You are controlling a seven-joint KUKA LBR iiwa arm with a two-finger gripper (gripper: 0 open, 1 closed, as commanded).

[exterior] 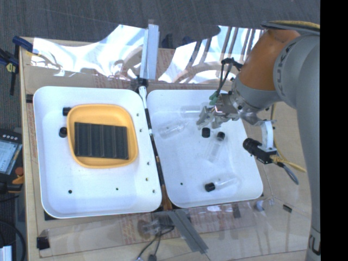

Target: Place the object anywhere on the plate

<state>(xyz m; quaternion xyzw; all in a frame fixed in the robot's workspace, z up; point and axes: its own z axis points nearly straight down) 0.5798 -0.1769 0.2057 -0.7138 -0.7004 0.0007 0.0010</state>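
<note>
A: Since the plate is the goal, where is it?

B: Far left, in the left bin. It is yellow with a dark ridged insert in the middle, and a yellow border is bare all round.

A: And the object?

B: Across the rims where the two bins meet, in the right bin. Several small clear vials with black caps lie there, and I cannot say for certain which one is meant. A pale vial lies nearest the divide. The near vial shows its cap just below the gripper, with a second vial close on its right. The front vial lies by the bin's near wall, long axis roughly left to right.

A: Is the gripper holding anything?

B: I cannot tell whether it is open or closed. It is low over the upper middle of the right bin and nothing is clearly gripped. The arm comes in from the right.

A: So what does the move turn on?

B: The plate lies to the gripper's left, well apart. I judge that a carry must rise over both rims, with open room above the plate.
</note>
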